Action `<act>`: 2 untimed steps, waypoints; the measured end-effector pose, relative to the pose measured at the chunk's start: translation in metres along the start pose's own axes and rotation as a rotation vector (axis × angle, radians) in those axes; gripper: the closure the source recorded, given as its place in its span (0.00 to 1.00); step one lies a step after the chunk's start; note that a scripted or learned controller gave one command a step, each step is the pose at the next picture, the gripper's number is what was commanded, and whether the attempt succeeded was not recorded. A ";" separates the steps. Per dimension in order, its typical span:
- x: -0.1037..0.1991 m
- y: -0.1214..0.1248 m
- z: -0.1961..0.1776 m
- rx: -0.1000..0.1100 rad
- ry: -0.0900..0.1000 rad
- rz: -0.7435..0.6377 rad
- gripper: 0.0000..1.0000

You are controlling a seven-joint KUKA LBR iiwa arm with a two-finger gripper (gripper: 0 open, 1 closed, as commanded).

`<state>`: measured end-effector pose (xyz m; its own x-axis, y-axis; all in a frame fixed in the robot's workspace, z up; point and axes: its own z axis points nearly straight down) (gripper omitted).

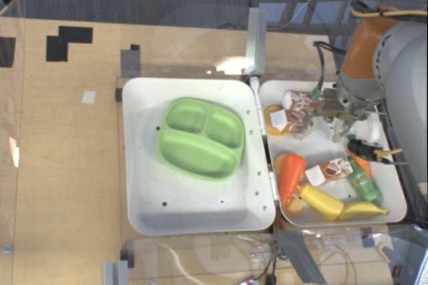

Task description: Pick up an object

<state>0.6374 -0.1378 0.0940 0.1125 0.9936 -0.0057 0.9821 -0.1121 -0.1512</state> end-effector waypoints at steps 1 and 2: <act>0.015 0.021 0.004 -0.112 -0.008 0.015 0.00; -0.001 -0.068 -0.026 -0.156 0.011 0.060 0.00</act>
<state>0.5744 -0.1311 0.1303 0.1722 0.9851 0.0005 0.9851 -0.1722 0.0041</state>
